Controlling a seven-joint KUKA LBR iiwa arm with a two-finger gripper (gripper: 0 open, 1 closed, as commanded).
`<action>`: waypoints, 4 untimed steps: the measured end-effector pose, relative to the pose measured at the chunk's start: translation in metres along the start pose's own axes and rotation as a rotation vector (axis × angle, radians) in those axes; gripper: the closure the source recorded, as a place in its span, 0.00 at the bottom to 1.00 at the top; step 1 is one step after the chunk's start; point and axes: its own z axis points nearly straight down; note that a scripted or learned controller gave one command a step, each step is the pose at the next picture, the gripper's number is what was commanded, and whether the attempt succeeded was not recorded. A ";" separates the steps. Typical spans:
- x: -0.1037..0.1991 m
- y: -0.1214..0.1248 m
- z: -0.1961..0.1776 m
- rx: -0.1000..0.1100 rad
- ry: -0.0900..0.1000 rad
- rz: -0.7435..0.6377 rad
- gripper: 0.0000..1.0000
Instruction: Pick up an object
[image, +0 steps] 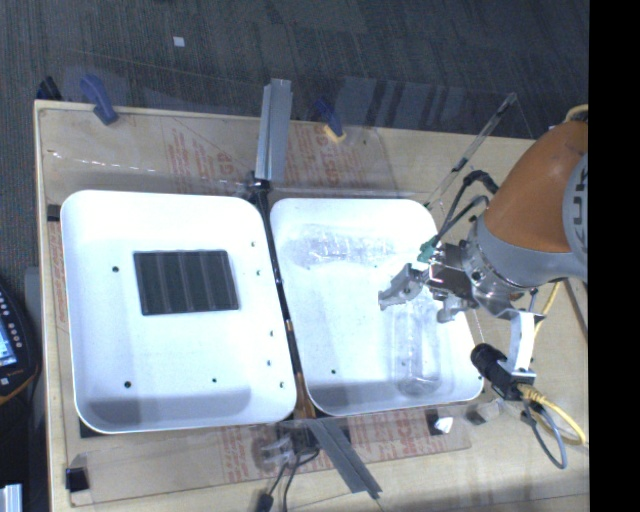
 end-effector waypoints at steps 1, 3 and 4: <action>-0.029 0.017 0.007 -0.001 0.000 -0.122 0.00; 0.047 0.006 0.036 0.007 0.001 0.488 0.00; -0.038 0.010 -0.010 0.003 0.002 0.716 0.00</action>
